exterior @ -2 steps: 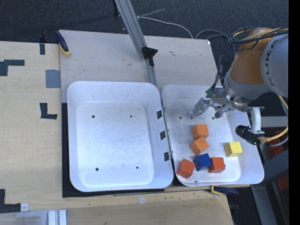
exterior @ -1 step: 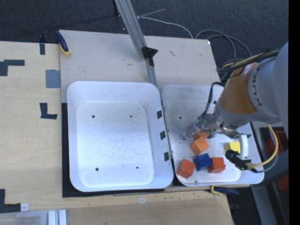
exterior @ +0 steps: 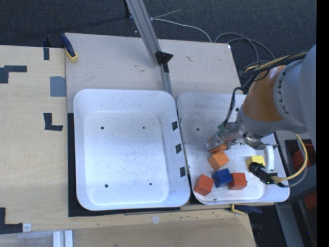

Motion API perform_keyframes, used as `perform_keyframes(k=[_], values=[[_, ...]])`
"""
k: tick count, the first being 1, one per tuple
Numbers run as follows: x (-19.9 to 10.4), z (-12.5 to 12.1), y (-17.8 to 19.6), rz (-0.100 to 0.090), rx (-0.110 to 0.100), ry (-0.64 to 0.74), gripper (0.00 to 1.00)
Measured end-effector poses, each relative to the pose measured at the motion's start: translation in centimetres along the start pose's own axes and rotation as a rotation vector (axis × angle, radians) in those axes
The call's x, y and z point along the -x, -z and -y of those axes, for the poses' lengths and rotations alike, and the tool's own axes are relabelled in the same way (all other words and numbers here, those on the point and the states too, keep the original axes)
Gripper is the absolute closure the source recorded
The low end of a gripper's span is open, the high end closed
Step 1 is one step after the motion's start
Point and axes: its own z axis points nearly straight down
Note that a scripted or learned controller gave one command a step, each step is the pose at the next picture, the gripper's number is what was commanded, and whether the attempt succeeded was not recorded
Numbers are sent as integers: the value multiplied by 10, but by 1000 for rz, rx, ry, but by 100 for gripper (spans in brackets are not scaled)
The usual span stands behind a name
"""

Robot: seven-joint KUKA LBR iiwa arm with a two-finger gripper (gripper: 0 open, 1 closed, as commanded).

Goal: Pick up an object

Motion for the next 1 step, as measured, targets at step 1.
perform_keyframes(k=[1], values=[[-85, -4, 124, 0, 9, 5, 100]])
